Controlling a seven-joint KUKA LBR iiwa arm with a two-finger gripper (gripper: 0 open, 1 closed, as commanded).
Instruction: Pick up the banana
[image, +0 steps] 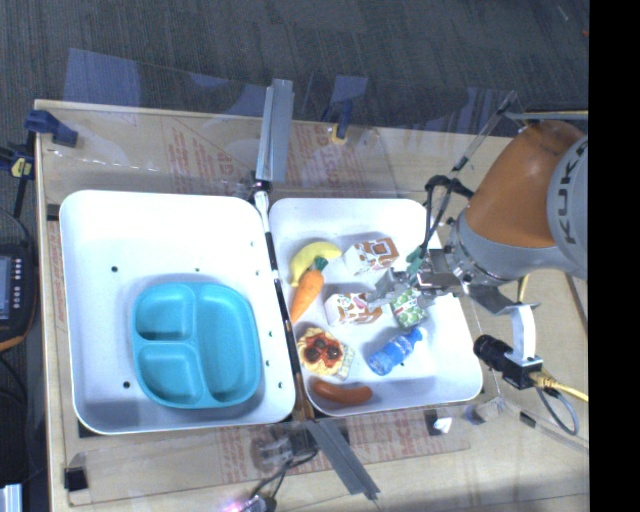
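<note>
The yellow banana (312, 256) lies curved in the upper left of the right bin (450, 375), close to the wall between the two bins. An orange carrot (306, 290) with a green top touches its lower end. My gripper (402, 280) hangs low over the middle of the right bin, well to the right of the banana. It is among a white carton (370, 254), a second carton (352, 308) and a green packet (408, 306). Nothing shows held in it.
In the right bin's front part lie a blue bottle (393, 352), a toy pizza slice (323, 350) and a brown sausage (340, 393). The left bin (90, 230) holds a blue divided plate (197, 343). A metal bar (272, 130) stands behind the bins.
</note>
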